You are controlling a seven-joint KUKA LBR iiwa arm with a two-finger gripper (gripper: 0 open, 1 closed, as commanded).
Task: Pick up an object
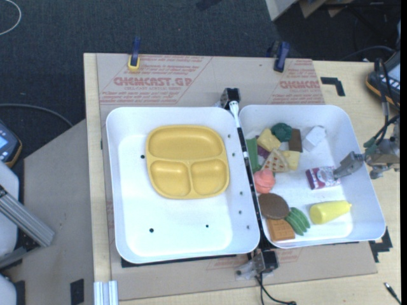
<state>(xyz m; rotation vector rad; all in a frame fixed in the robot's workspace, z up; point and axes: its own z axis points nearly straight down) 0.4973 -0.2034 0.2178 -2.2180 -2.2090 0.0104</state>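
My gripper (341, 169) reaches in from the right, low over the right bin (356, 230), its tip right beside a small purple packet (315, 178). I cannot tell whether it touches the packet. In front of it lies a yellow bottle-shaped toy (329, 211). Further left in this bin are a pink ball (264, 182), a brown disc (273, 204), a toast slice (280, 229), a green pickle (297, 219), a pizza wedge (275, 163), a white block (315, 136) and a dark green toy (282, 132).
The left bin (127, 189) holds a yellow divided plate (187, 161). A black hinge strip (245, 170) separates the two bins. Blue clamps (280, 56) pin the cardboard at the back. Cables hang at the right edge.
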